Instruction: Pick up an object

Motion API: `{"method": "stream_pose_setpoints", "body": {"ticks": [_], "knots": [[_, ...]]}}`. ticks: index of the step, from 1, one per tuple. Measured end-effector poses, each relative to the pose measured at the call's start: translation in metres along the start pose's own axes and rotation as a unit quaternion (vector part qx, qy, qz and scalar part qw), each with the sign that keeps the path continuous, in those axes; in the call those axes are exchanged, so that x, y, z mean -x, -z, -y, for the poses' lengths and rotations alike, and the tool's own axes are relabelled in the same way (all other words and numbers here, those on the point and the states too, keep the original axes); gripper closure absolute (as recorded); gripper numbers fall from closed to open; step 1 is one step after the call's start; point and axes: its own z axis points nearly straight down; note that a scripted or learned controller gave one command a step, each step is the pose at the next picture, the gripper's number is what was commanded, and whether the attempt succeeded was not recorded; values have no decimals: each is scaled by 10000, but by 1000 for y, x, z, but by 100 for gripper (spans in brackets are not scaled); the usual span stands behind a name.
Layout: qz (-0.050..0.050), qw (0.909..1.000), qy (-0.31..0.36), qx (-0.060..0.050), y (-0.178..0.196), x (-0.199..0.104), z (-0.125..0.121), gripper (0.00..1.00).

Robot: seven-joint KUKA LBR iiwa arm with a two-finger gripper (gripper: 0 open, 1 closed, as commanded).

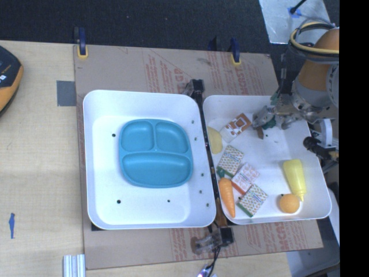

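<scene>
Nearest the camera, well below the jaws (266, 122), lie an orange fruit (289, 203), carrot (227, 197) and patterned packets (252, 199). A yellow bottle (294, 176) sits below them, a brown packet (238, 123) just to their left. I cannot tell whether they are apart. Descending here, they risk closing on bare bin floor (277, 149).

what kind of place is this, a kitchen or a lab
Probably a robot lab bench, not a kitchen: two white bins on clamped cardboard, toy food like a carrot, and a robot gripper over them.
</scene>
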Motion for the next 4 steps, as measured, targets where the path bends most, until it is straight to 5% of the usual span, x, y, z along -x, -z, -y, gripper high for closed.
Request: {"method": "stream_pose_setpoints", "body": {"ticks": [1,2,3,4], "knots": [[-8,10000,45,5,1,-90,-1,0],[-1,10000,10,27,1,-63,-2,0],[3,10000,35,14,1,-100,-2,0],[3,10000,35,-1,11,-98,-1,100]]}}
